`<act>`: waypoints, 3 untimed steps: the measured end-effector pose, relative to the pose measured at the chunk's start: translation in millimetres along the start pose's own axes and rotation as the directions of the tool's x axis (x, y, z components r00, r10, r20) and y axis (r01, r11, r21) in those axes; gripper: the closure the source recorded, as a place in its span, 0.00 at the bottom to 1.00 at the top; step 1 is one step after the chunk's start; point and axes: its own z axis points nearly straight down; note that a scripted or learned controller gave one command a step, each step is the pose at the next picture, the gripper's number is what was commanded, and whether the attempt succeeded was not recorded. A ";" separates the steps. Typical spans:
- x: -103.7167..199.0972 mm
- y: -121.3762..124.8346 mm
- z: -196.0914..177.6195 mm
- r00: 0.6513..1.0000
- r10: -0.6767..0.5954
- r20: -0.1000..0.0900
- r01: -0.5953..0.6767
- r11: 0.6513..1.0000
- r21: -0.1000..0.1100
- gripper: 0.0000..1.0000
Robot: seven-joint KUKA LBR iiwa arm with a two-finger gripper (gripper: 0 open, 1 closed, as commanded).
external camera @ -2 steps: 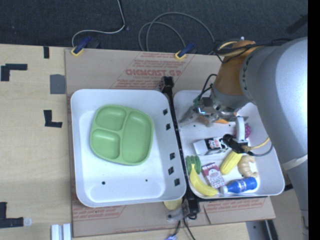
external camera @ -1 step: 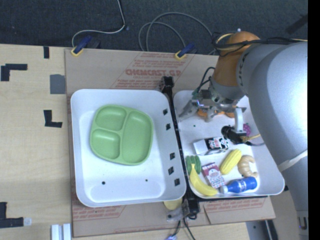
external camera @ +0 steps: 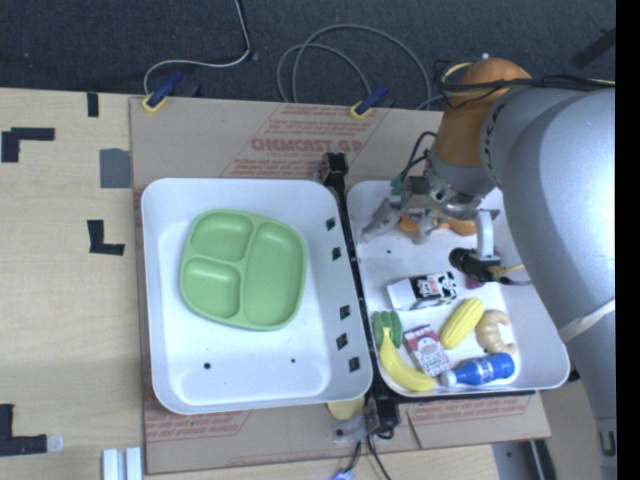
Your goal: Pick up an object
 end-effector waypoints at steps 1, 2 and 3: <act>-15.2 0.1 -0.1 1.000 -0.001 0.000 0.001 1.000 -0.003 0.00; -29.2 0.5 -0.5 1.000 0.000 0.003 0.000 1.000 -0.006 0.00; -45.7 1.1 -1.0 1.000 -0.001 0.004 0.001 1.000 -0.009 0.00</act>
